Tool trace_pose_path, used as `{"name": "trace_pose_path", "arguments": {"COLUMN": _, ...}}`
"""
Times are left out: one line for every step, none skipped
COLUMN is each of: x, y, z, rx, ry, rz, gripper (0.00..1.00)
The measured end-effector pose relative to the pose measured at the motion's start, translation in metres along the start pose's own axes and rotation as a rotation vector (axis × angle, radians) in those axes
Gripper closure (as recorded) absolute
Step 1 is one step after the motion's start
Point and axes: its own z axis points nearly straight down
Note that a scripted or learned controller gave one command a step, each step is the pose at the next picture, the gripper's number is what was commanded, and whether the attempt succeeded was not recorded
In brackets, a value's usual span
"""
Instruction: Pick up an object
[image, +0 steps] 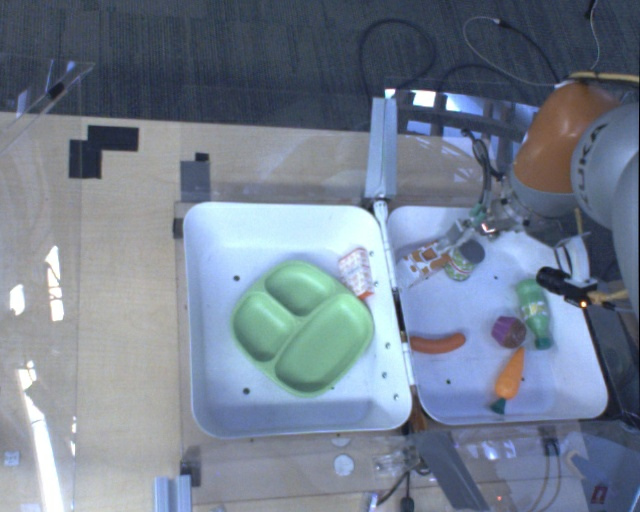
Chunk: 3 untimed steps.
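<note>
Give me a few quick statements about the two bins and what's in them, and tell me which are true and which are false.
1. The green divided plate lies in the left bin. True.
2. The carrot lies in the left bin. False: it is in the right bin.
3. The sausage sits on the plate. False: it lies on the right bin's floor.
4. The green bottle is beside a purple object. True.

The arm (600, 150) is bulky and rounded, its casing pale grey with a smooth finish. A broad orange band (550, 140) wraps the segment above the wrist, curved like a dome. Thin dark cables (487, 165) run along the wrist. The end effector (478, 228) is small, metallic grey and dark, with a tiny reddish spot.
</note>
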Motion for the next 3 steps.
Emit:
{"name": "trace_pose_path", "arguments": {"x": 0.0031, "y": 0.0024, "z": -0.0001, "rx": 0.002, "ry": -0.005, "rz": -0.072, "gripper": 0.00}}
{"name": "trace_pose_path", "arguments": {"x": 0.0012, "y": 0.0043, "z": 0.0000, "rx": 0.011, "ry": -0.002, "rz": -0.116, "gripper": 0.00}}
{"name": "trace_pose_path", "arguments": {"x": -0.0016, "y": 0.0018, "z": 0.0000, "rx": 0.016, "ry": -0.001, "rz": -0.223, "gripper": 0.00}}
